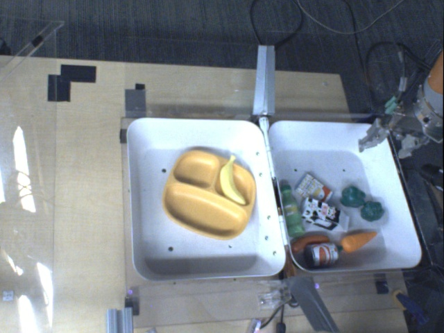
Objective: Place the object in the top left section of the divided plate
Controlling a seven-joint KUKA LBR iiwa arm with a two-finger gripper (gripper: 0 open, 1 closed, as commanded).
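Note:
A yellow divided plate (pixel 201 200) lies in the left white bin (pixel 149 255). A yellow banana (pixel 232 180) rests in the plate's upper right section, leaning on the ridge. The plate's upper left section (pixel 196 165) and its large front section hold nothing. My gripper (pixel 371 139) hangs over the far right corner of the right bin (pixel 399 207), well away from the plate, with nothing seen in it. The grey arm with its orange band (pixel 436 82) comes in from the right edge.
The right bin holds a green bottle (pixel 291 210), two printed packets (pixel 310 186), two teal pieces (pixel 361 203), an orange carrot (pixel 357 241) and a small can (pixel 320 254). A metal post (pixel 266 82) stands behind the wall between the bins. Cables (pixel 388 68) lie behind the gripper.

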